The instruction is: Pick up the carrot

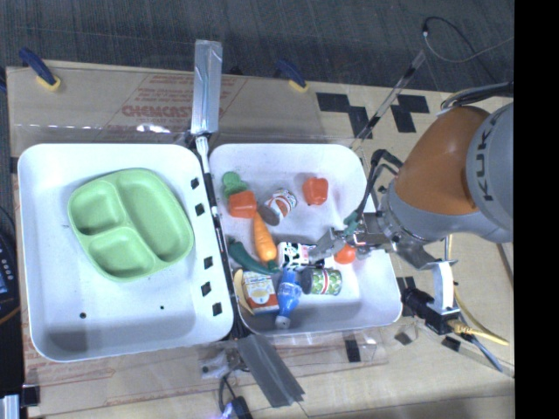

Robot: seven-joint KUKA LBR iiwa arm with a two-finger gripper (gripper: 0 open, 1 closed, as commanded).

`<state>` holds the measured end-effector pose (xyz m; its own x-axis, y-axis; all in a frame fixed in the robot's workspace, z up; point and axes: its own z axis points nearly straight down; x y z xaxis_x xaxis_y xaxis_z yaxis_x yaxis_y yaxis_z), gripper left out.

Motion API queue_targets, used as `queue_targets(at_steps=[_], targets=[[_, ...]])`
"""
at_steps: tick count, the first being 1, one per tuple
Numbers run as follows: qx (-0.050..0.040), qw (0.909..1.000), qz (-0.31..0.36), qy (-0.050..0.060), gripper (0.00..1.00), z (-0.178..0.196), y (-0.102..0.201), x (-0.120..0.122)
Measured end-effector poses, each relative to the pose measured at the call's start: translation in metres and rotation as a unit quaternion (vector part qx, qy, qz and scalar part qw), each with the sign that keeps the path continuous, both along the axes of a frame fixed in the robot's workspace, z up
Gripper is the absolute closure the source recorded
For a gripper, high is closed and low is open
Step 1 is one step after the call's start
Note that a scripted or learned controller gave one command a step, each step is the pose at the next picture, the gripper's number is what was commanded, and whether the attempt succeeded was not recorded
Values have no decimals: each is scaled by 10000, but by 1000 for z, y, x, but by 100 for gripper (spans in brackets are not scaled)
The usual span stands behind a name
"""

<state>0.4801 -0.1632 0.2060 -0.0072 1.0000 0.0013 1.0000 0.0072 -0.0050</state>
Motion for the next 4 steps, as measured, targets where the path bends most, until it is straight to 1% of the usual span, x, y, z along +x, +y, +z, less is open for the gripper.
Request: queue_targets(at_steps=[1,2,3,4], targets=[[2,10000,28,10,100,9,0,1],[-1,10000,31,10,0,10,0,1],[-1,9985,539,-6,0,-14,50,85],[-44,9929,1176,-163,0,-89,67,129]])
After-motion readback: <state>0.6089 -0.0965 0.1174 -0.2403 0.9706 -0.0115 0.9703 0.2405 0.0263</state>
